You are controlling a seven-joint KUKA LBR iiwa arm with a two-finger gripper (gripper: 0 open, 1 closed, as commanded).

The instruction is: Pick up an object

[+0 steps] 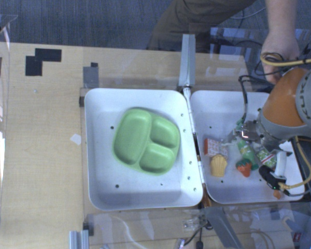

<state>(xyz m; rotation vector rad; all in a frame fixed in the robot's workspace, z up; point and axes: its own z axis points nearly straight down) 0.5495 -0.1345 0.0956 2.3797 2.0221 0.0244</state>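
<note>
Several small items lying in right bin (pixel 217 191): yellow corn-like piece (pixel 218 165), red-white packet (pixel 213 147), green piece (pixel 245 150), orange-red piece (pixel 243 167). Gripper (pixel 247 135) hanging low over right bin, arm coming in from right. Finger state: cannot tell, wrist body blocking it. Green piece sitting just below gripper, nearest candidate; long axis seeming to run diagonally, upper-left to lower-right, though partly hidden. Corn-like piece lying farther left, long axis roughly upright in view. Left bin (pixel 98 191) holding green divided tray (pixel 146 140).
</note>
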